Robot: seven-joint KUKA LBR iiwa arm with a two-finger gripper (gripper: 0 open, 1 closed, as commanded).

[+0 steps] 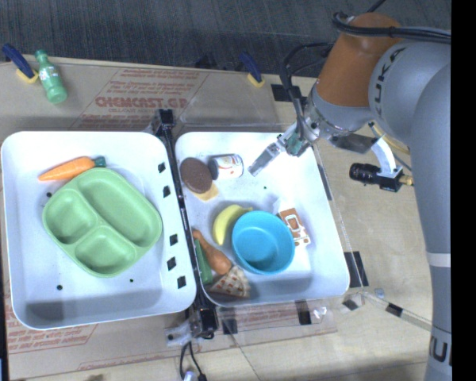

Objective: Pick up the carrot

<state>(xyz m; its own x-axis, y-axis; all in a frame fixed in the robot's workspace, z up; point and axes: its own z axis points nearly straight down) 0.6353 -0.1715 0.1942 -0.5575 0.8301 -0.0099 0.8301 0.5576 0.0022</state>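
The carrot lies in the left bin, just beyond the far-left rim of the green divided plate, which serves here as the landmark; its leafy end points toward the divider between the 2 bins. It sits on the white floor, almost touching the plate's edge.

To the right of the plate, across the divider, the right bin holds a blue bowl with a yellow banana touching its near-left side. A 2nd orange carrot-like piece lies beside the divider, to the right of the plate's lower corner, next to a wedge-shaped brown item. A brown round object and a small can sit farther back, and a small orange-and-white box lies just right of the bowl.

The pincer hangs over the far part of the right bin, well apart from the plate and the carrot, with nothing between its tips. Whether it is released or clenched cannot be told. A green bottle stands on the counter beyond the plate's far-left side.
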